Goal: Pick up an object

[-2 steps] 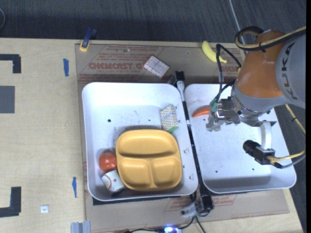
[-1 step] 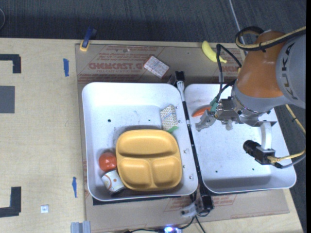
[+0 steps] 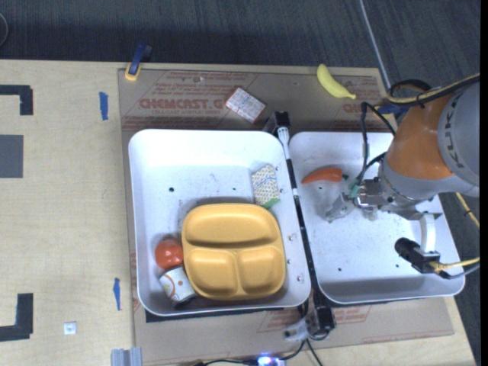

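The arm's grey wrist with its orange band [image 3: 423, 147] rises closest to the lens, leaning in over the right bin [image 3: 366, 269]. Below it the jaws [image 3: 339, 204] hang low over the bin floor; their ends blur against the white plastic, so I cannot tell how they stand. Just beside them, up and to the left, lies an orange-red object [image 3: 323, 175], apart from the bin's wall and so open to a reach from above; it seems the likely target. Farther out, the left bin [image 3: 152, 166] holds a yellow divided tray [image 3: 232, 250] that crowds a red ball [image 3: 168, 252] and a small striped toy [image 3: 178, 284] against the wall, with a patterned packet [image 3: 265, 184] above. A yellow banana-like piece [image 3: 333, 82] rests on the bench behind.
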